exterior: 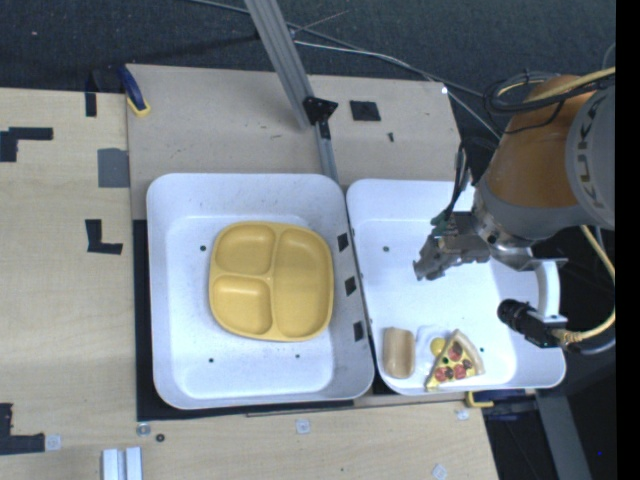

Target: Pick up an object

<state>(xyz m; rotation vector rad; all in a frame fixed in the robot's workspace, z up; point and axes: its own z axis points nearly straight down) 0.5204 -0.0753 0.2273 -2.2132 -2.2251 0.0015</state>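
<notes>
Camera view from above: your pick candidates sit in the right shallow white bin [400, 203], both near its front edge. You've got a small tan bread-like block [398, 352] at the front left of that bin, and a pizza-slice toy with red and yellow toppings [455, 359] just beside it to the right, apart from the block.

The end effector [437, 261] hangs over the middle of the same bin, behind both items and not touching either. You can't tell from this angle how its jaws stand; the tip reads as a dark grey cluster and nothing is visibly held in it.

The grey arm with the orange band [545, 163] comes in from the right, over the bin's right rim. A black cylindrical fitting [520, 318] with a cable sits by the bin's right front corner.

The left shallow white bin [170, 268] holds a yellow plastic divided plate with three compartments [271, 280], lying flat near its centre.

Both bins rest on the tan desk [60, 298], which carries black tape marks. A grey metal pole [285, 53] slants down from the top toward the gap between the bins.
</notes>
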